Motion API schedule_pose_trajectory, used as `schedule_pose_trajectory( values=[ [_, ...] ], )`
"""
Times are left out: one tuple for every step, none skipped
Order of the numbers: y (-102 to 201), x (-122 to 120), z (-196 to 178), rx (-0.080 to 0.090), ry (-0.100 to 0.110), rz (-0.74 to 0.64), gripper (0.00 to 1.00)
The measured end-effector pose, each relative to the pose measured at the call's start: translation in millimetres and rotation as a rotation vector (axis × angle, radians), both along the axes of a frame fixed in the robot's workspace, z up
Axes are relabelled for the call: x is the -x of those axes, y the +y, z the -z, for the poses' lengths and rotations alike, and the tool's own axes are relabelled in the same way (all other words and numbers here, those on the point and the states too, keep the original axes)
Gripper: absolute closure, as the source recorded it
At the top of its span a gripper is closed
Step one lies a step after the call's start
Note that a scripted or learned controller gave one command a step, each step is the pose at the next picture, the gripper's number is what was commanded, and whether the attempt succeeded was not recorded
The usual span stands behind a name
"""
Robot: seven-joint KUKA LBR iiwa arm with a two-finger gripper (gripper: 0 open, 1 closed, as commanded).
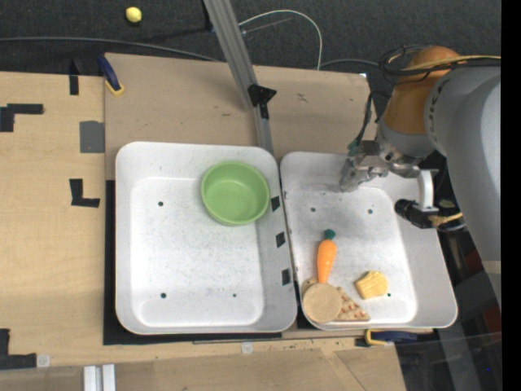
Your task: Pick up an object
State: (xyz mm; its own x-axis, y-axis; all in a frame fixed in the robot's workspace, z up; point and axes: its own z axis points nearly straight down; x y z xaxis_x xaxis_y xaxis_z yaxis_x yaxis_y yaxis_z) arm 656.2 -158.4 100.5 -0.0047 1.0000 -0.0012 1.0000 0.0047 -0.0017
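Carrot (326, 259) lies in the right bin (423, 300), green tip toward the far side; just near of it sit a round tan disc (322, 302) and a yellow block (372, 284); a green bowl (235, 192) rests in the left bin (138, 243); the gripper (352, 177) hangs over the right bin's far edge, holding nothing, its opening impossible to tell.

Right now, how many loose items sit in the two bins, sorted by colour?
Green: 1, the bowl in the left bin.
Orange: 1, the carrot.
Yellow: 1, the chunk.
Tan: 2, the round disc and the waffle piece.
Total: 5.
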Motion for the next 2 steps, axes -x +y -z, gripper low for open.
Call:
schedule_pose_trajectory(
  values=[
    [1.5,-11.5,-55.5,0.0,-0.007,0.003,1.0],
    [4.2,-14.2,-119.5,0.0,-0.008,0.003,1.0]
  ],
)
